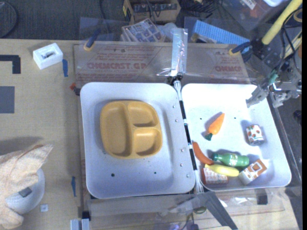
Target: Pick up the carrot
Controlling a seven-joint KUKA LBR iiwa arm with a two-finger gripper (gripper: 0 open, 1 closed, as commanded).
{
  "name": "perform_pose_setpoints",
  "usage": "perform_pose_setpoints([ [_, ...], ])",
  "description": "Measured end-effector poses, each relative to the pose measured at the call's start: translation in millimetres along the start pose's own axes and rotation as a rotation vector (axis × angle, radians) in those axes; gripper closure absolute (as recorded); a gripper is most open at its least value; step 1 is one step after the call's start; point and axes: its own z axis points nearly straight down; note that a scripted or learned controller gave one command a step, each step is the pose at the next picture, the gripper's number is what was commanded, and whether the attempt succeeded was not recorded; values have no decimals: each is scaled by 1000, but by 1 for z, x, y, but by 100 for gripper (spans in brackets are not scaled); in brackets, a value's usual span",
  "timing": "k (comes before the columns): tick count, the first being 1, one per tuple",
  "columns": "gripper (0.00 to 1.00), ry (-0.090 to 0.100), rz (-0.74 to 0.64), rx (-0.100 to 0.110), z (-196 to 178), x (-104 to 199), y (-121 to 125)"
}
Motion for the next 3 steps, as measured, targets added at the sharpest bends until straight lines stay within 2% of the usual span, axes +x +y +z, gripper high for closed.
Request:
perform_pose_setpoints([
  [1, 0, -1, -3, -1, 101, 64, -17],
  [2, 0, -1, -94, -8, 167, 79, -10],
  [3, 100, -1, -88, -13, 155, 76, -9],
])
